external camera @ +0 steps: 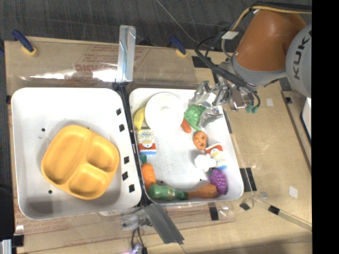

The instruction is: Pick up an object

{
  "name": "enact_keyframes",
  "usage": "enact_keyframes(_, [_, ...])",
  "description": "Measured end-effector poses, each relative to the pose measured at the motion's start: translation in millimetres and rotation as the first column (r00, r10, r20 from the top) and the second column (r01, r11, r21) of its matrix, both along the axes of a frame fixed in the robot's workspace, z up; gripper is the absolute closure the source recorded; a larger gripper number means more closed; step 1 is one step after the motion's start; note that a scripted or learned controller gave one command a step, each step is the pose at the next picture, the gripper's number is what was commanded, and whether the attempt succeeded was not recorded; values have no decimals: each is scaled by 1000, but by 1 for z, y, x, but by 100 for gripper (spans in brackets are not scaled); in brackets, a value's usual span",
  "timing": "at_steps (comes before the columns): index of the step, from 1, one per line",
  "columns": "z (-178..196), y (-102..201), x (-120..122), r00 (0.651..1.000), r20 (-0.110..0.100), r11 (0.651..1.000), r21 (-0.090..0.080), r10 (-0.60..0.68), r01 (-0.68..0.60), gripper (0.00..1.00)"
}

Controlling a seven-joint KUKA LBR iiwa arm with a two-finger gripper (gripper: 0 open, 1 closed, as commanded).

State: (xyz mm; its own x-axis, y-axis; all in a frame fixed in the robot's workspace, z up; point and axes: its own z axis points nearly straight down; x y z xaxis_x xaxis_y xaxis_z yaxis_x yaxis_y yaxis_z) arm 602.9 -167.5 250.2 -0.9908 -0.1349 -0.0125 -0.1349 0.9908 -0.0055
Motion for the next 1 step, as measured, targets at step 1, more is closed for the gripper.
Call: enact_keyframes(1, [-36, 20, -99, 995, -14, 996, 4, -94, 94, 100])
